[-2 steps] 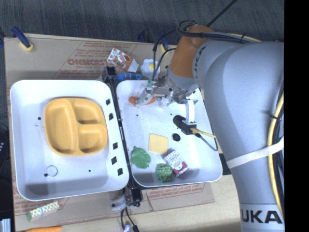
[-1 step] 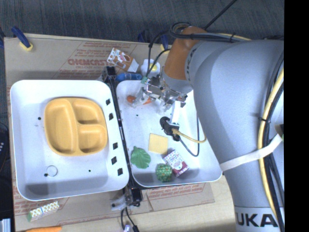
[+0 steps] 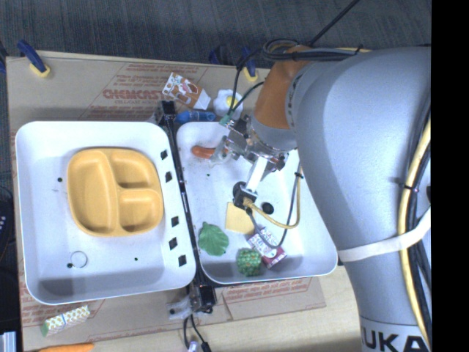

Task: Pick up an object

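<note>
A yellow tray (image 3: 113, 191) sits in the white left bin (image 3: 37, 196). The white right bin (image 3: 311, 244) holds an orange sausage (image 3: 204, 152), a pale yellow block (image 3: 239, 218), a green leaf (image 3: 213, 239) and a green knobbly ball (image 3: 248, 261).

A: What's under the bins?
B: Brown cardboard (image 3: 132, 86) printed in red, held at the far edge by blue clamps (image 3: 33, 57).

A: And beyond it?
B: Dark grey carpet (image 3: 146, 13), ribbed, across the top. A black cable (image 3: 352, 6) slants over it.

A: The light?
B: Even, from above; soft shadows in the bin corners.
</note>
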Robot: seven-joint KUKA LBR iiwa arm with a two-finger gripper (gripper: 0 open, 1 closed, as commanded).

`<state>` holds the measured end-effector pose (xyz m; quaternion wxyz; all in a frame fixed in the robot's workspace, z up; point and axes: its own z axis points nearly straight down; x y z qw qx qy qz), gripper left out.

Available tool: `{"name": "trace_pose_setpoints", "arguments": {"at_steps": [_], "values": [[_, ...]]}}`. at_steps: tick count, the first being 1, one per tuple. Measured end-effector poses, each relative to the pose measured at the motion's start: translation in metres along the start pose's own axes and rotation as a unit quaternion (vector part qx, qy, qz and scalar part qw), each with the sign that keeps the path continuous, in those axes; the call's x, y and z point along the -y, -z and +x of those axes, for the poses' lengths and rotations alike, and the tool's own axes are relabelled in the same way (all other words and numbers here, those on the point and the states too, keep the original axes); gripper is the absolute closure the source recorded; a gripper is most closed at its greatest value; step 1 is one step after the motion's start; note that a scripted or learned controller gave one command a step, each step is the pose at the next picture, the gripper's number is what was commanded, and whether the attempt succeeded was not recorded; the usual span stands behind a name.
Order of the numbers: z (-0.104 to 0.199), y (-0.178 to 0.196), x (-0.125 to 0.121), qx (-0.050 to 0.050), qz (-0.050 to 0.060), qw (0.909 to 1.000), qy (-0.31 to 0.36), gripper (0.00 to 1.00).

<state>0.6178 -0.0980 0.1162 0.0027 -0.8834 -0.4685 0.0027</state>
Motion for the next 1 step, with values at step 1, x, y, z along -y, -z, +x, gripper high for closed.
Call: {"name": "trace_pose_setpoints", "arguments": {"at_steps": [1], "values": [[-0.0543, 0.0013, 0.0644, 0.000, -0.001, 0.9992, 0.039, 0.00]]}}
